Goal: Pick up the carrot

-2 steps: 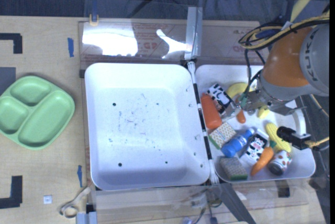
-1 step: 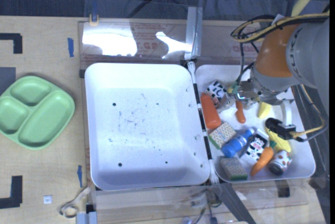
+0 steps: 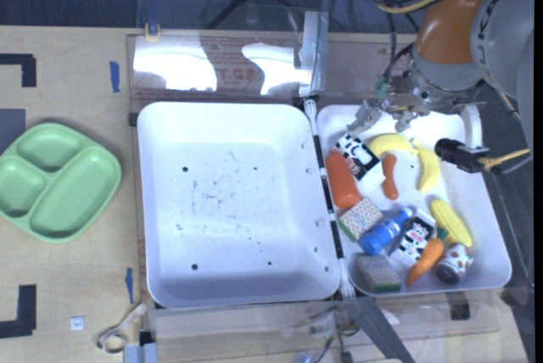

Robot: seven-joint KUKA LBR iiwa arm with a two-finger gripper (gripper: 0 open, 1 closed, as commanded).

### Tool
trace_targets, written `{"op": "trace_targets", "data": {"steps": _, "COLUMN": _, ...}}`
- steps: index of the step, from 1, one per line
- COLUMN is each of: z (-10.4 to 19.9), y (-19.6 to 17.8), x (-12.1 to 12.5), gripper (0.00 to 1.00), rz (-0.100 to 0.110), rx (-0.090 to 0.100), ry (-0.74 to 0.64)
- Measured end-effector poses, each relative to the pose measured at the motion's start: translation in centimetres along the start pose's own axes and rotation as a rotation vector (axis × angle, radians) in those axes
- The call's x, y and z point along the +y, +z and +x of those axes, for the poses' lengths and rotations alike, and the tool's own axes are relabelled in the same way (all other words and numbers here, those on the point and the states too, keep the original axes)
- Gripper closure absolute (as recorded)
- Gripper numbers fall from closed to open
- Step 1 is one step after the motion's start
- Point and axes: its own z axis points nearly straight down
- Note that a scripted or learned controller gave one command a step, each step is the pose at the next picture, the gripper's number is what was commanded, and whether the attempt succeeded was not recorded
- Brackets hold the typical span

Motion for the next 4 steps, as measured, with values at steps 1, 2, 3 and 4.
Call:
{"op": "trace_targets", "data": {"steps": 1, "z": -2.0, "y": 7.5, "x": -4.9, "gripper": 0.0, "rz": 0.002, "rx": 0.001, "ry": 0.072}}
{"op": "trace_targets", "data": {"steps": 2, "z": -3.8, "y": 9.7, "x": 0.1, "gripper": 0.0, "rz": 0.091, "rx": 0.02, "ry": 0.169}}
{"op": "trace_targets", "data": {"steps": 3, "z": -3.3, "y": 9.6, "x": 0.2, "gripper": 0.0, "rz": 0.079, "rx": 0.005, "ry": 0.1}}
{"op": "trace_targets", "data": {"steps": 4, "z": -5.4, "y": 5.5, "x": 1.5, "gripper": 0.0, "rz": 0.002, "rx": 0.001, "ry": -0.176}}
